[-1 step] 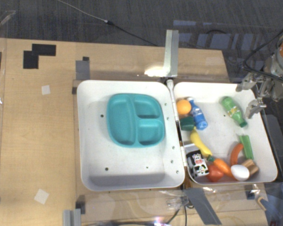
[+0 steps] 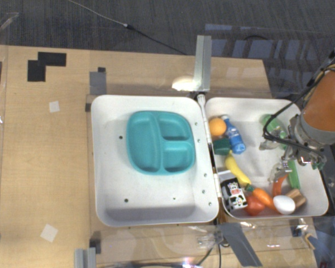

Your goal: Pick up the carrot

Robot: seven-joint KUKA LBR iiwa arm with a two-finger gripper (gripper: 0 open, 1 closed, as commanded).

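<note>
The carrot (image 2: pixel 262 196) is a short orange cone lying near the front edge of the right bin (image 2: pixel 251 108), between a red tomato-like piece (image 2: pixel 254 206) and a white egg (image 2: pixel 284 204). My gripper (image 2: pixel 288 164) hangs over the right side of this bin, under the grey wrist with its orange band (image 2: pixel 328 102). It is up and to the right of the carrot, a short way off. A small orange-red piece (image 2: pixel 277 185) lies just below the gripper, and a green item (image 2: pixel 293 177) beside it.
The right bin also holds a banana (image 2: pixel 237 171), an orange (image 2: pixel 217 127), a blue bottle (image 2: pixel 234 139), a black-and-white box (image 2: pixel 233 191), a brown block (image 2: pixel 296 197) and a green object (image 2: pixel 273 125). The left bin (image 2: pixel 109 166) holds a teal divided plate (image 2: pixel 160 142).
</note>
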